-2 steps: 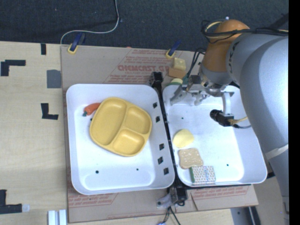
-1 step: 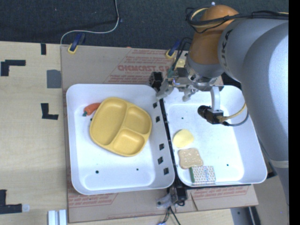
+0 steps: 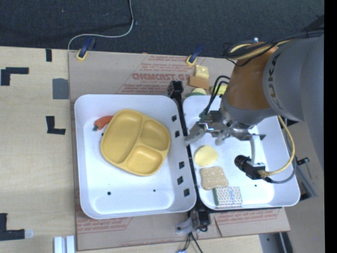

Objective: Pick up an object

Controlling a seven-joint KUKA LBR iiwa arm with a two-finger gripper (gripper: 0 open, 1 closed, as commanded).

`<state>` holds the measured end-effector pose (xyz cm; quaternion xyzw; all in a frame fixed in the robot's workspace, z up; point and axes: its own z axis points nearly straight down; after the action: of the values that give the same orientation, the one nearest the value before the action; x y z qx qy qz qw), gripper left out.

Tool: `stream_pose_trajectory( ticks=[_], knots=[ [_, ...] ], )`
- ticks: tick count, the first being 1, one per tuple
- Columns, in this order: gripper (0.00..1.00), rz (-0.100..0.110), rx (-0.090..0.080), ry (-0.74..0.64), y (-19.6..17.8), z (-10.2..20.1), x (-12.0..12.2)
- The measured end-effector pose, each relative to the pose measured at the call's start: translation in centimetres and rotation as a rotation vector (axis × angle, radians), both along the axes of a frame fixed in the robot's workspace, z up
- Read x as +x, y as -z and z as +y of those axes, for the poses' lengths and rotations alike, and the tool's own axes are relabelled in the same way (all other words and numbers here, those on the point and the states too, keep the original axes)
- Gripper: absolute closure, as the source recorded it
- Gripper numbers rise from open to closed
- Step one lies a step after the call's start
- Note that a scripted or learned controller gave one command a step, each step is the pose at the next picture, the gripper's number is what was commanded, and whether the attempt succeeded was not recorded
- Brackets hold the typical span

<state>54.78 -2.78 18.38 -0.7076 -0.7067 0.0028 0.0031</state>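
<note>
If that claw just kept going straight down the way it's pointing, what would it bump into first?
Probably the pale yellow piece, which lies just below the gripper in the right bin. Depth is hard to judge from above, so it might instead meet the bin floor beside it.

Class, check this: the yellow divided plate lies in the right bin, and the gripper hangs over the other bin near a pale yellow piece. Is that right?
Not quite. The camera view shows the yellow divided plate in the left bin, not the right one. The rest stands: the gripper hangs over the other bin, the right bin, near the pale yellow piece.
</note>
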Motion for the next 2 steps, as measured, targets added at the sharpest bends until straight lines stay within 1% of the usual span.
stream_pose_trajectory(
  ticks=[1,2],
  knots=[
    [0.0,-0.008,-0.002,0.0,0.0,-4.5,1.9],
    [0.0,0.002,0.0,0.002,7.0,-6.9,-2.0]
  ],
)
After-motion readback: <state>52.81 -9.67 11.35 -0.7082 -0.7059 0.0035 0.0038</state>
